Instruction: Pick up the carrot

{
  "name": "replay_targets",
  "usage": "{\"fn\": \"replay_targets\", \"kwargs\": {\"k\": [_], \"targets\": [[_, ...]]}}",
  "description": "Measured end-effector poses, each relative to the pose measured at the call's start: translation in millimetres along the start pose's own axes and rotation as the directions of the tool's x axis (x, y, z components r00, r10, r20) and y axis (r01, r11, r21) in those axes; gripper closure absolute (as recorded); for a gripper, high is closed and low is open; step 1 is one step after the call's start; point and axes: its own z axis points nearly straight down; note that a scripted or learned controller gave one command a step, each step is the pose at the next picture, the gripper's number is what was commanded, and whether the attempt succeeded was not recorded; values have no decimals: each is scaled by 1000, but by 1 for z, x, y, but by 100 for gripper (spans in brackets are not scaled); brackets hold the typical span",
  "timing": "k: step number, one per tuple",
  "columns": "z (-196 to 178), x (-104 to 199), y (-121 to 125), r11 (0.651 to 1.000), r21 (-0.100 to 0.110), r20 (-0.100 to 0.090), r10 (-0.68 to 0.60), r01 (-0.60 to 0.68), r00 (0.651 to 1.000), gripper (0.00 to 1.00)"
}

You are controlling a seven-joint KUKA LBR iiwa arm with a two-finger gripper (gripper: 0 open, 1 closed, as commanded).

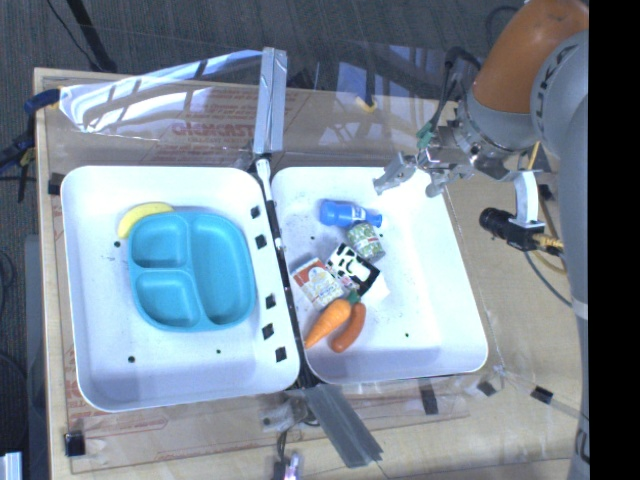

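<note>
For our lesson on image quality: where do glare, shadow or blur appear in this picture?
Camera view: bright glare on the clear sheet behind the left bin; soft shadows beside the carrot and blue divided plate; the gripper looks slightly blurred.

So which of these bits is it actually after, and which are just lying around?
Part of the job:
- carrot, near the front of the right bin
- gripper, over that bin's back edge

Just lying about:
- blue bottle
- small can
- black-and-white packet
- red-and-white packet
- blue divided plate in the left bin
- yellow banana tucked behind the plate
</note>
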Motion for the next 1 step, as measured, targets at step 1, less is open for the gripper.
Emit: {"fn": "replay_targets", "kwargs": {"k": [1], "targets": [[54, 30, -47, 1000, -1, 0, 10, -10, 1000, 0]]}}
